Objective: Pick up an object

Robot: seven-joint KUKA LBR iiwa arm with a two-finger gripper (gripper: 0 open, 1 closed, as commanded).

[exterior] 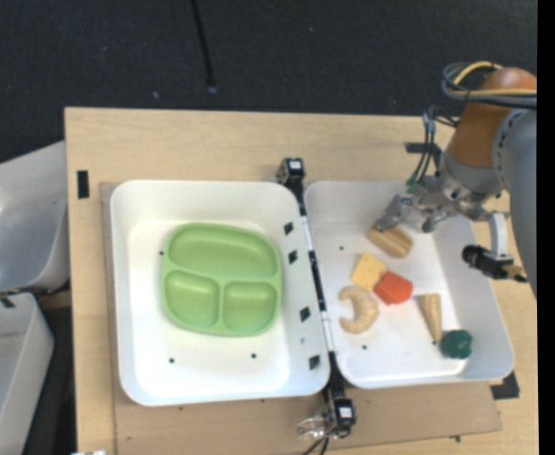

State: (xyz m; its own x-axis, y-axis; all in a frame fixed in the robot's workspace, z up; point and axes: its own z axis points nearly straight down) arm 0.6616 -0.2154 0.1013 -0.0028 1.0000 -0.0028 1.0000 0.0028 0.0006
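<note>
The light wooden bench [164, 145] carries two shallow white bins side by side, joined along a black-clipped seam in the middle. No brand, label or writing can be read on anything here.

The left white bin [131, 349] holds a pale green plastic plate with three compartments [222, 279], lying flat near the bin's centre, its large compartment toward the far edge and its two smaller ones toward the near edge.

The right white bin [353, 207] holds the loose things. A short tan bread-like roll [392, 243] lies toward the far edge, right of the bin's middle. Just beside it toward the near edge sits a yellow cheese-like block [368, 272], and touching that block's right side is a red-orange rounded piece [394, 289]. A pale curved croissant-shaped pastry [358, 309] lies nearer the seam, close below the yellow block. A tan cone [432, 315] points toward the near right corner, where a dark green round lump [456, 344] rests just beside its tip.

The grey arm with its orange band reaches in over the right bin's far right corner. The two-finger gripper [412, 218] hangs over the far end of the tan roll, its fingers spread apart with nothing between them; whether a fingertip touches the roll cannot be told.
</note>
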